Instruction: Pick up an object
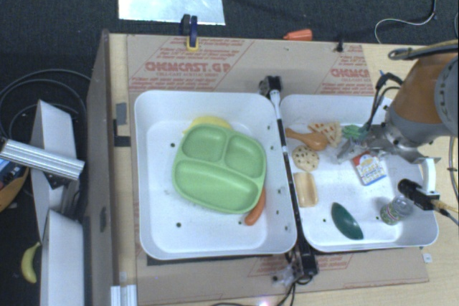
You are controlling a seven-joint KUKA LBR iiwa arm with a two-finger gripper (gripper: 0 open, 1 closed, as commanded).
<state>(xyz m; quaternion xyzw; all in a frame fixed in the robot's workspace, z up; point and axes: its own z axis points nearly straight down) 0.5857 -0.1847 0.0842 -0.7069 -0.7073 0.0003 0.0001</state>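
Just beside the pincer (pixel 356 147), on its lower right, a small red-and-white packet (pixel 368 170) lies flat on the floor of the right bin (pixel 416 236); nothing in the view shows it between the fingers, and whether the pincer is wide or narrow I cannot tell. To the pincer's left lie a tan waffle-like piece (pixel 327 131), an orange-brown toy (pixel 310 139) and a speckled cookie (pixel 305 158), with a pale bread-like piece (pixel 306 190) below them. Further below sits a dark green oval (pixel 347 221), and lower right a small clear jar (pixel 394 211). Well to the left, the left bin (pixel 154 175) holds a green divided tray (pixel 219 168) with an orange sausage (pixel 255 210) at its lower edge.
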